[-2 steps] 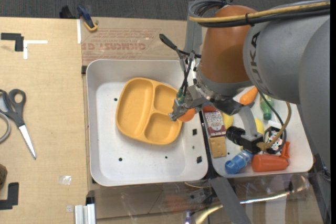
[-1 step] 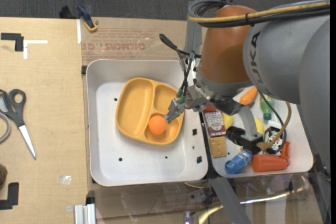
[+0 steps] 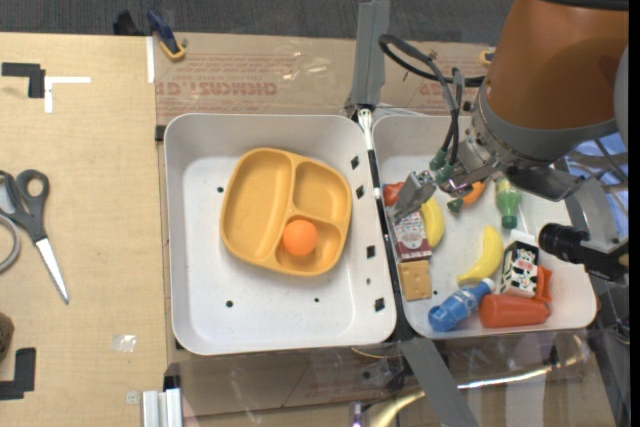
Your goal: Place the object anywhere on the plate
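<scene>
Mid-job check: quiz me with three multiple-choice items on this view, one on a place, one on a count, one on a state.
1. Where does the orange ball lie?
A. right bin
B. a compartment of the yellow plate
C. bench

2. How many bananas lie in the right bin?
A. none
B. two
C. five

3. The scissors on the bench are:
A. lying flat
B. standing upright
C. in the left bin

Answers: 1 B, the ball sits in the plate's lower right compartment. 2 B, two yellow bananas. 3 A, flat beside the left bin.
</scene>
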